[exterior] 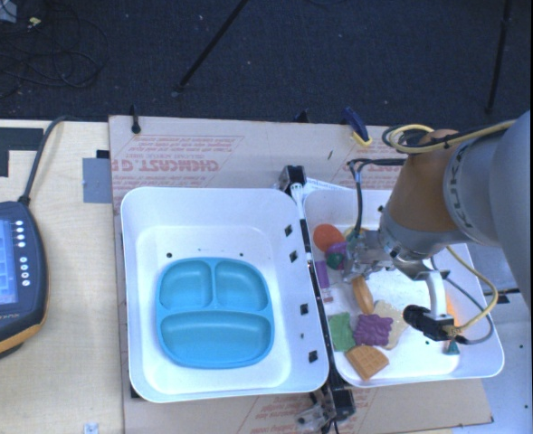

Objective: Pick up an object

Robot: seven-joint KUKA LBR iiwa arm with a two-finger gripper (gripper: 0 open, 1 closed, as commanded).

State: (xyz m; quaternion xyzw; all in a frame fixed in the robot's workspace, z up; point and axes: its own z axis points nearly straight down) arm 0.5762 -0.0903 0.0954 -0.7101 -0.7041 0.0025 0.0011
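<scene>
Orange toy bread piece [363,293] lying in the right bin [483,365] just under the jaws [361,259], beside purple grapes [373,329]; jaws' opening impossible to tell here; best to descend straight, centred over it, before closing.

Arm [447,197] low, wrist seemingly down-turned.
</scene>
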